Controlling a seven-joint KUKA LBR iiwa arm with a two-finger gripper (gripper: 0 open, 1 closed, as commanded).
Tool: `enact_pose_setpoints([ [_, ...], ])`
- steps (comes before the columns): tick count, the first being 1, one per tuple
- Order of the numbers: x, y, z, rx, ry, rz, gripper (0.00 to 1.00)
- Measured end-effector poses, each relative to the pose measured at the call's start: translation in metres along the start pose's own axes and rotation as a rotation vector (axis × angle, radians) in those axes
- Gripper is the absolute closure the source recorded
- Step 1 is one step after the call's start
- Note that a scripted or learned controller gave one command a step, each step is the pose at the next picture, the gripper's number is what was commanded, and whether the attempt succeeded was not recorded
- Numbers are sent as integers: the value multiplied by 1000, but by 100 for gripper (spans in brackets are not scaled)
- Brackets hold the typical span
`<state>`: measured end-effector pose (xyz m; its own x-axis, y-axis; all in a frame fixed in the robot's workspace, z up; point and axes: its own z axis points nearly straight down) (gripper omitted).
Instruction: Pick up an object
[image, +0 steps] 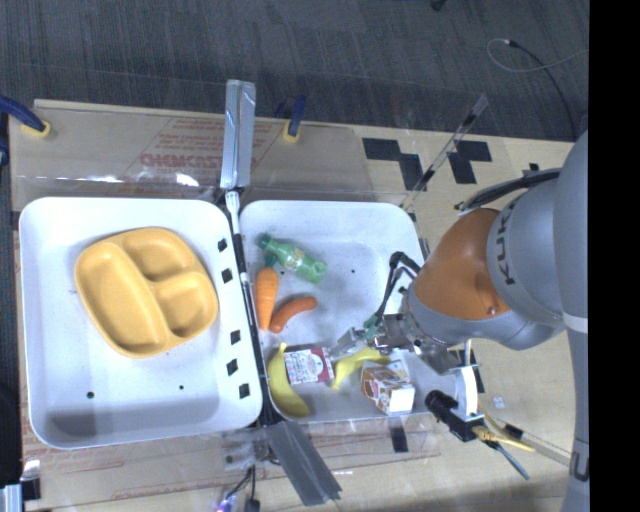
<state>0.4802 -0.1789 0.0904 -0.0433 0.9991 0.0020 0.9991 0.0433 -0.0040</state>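
The right bin (330, 215) holds several small items. A green bottle (290, 257) lies at the back, with an orange carrot (266, 296) and a shorter orange-red piece (292, 311) in front of it. At the front are a yellow banana (283, 392), a red and white carton (308, 366), a second yellow piece (358, 367) and a brown and white carton (388, 389). My gripper (358, 340) is low in the bin's front right part, just above the second yellow piece and close to both cartons. Nothing is visibly held.
The left bin (40, 400) holds a yellow divided plate (146, 290). A black-clipped divider (235, 300) runs between the bins. The grey and orange arm (470, 280) covers the right bin's right wall. The right bin's back right floor is bare.
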Motion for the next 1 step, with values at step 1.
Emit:
enact_pose_setpoints([
  [1, 35, 32, 0, -1, -1, -15, 0],
])
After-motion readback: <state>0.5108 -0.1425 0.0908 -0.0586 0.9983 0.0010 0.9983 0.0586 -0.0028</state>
